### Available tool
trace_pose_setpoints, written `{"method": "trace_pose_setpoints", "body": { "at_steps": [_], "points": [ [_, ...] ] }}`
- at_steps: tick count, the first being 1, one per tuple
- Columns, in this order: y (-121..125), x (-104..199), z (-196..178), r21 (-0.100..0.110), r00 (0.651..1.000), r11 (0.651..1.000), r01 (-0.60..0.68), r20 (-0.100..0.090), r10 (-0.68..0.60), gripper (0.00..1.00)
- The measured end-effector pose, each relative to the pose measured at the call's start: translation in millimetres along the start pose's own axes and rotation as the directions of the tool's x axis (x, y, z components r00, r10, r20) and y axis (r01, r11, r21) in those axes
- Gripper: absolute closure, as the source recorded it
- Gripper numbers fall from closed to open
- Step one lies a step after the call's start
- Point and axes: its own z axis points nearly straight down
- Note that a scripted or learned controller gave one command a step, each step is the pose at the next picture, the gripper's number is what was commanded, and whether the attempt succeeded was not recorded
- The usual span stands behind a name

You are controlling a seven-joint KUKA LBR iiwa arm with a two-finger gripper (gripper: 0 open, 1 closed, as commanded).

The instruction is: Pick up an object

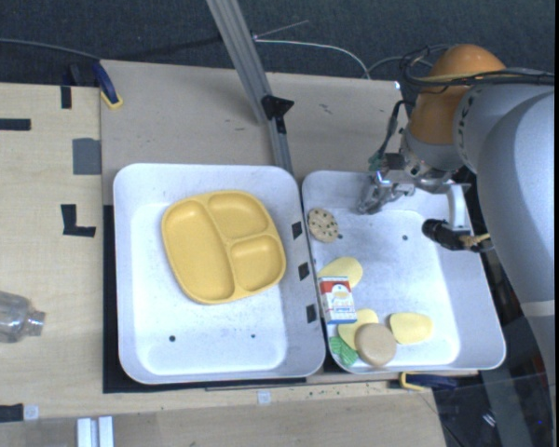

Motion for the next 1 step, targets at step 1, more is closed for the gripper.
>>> {"method": "trace_pose_setpoints", "body": {
  "at_steps": [1],
  "points": [
    [-0.5,44.4,2.5,-0.004,1.000,1.000,-0.009,0.022,0.010,1.00]
  ]
}}
